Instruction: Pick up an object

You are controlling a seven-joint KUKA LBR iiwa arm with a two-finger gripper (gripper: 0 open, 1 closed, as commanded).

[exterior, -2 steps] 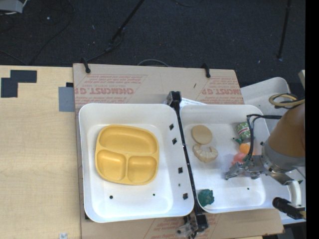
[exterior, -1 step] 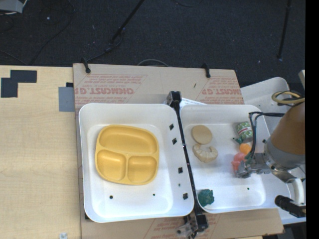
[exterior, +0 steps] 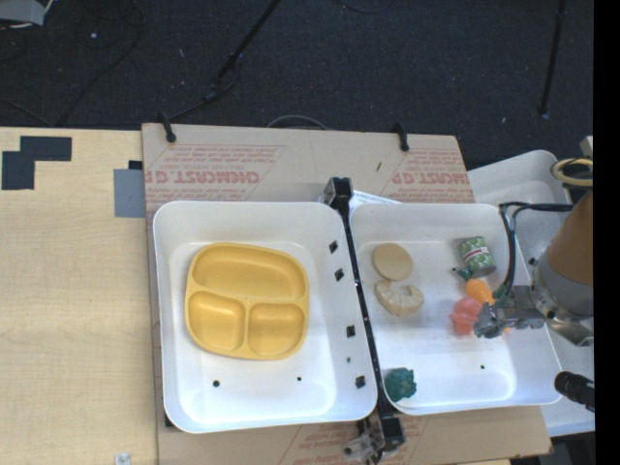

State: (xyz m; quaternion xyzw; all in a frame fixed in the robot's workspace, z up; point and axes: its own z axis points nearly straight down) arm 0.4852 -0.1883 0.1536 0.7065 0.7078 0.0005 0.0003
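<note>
The nearest object to the gripper [exterior: 491, 325] is a small pinkish-red item [exterior: 466, 315], soft in outline and rounded, lying in the right part of the right bin [exterior: 436, 395]. Just above it, and touching or almost touching it, an orange piece [exterior: 479, 290] is lying; it looks like a small toy food, but its exact kind is too small to tell. Further up, a green and white crumpled item [exterior: 475, 254], like a small packet or can, is sitting near the right wall of the same bin.

The gripper is reaching into this bin from the right, and its dark tip is sitting just beside the pinkish-red item, at its right lower side. The fingers are too dark and small here, so I cannot tell how far they are open, and I cannot tell if they are touching the item. Nothing is visibly held between them.

Toward the middle of the right bin, 2 beige pieces are lying: a round flat one [exterior: 392, 261] and, just below it, a paler lumpy one [exterior: 399, 298]. A dark green object [exterior: 400, 384] is resting near the front left corner of this bin.

The left bin [exterior: 179, 376] is holding a yellow plate with 3 compartments [exterior: 247, 299]. The 2 bins are standing side by side on a sheet of cardboard [exterior: 291, 163].
</note>
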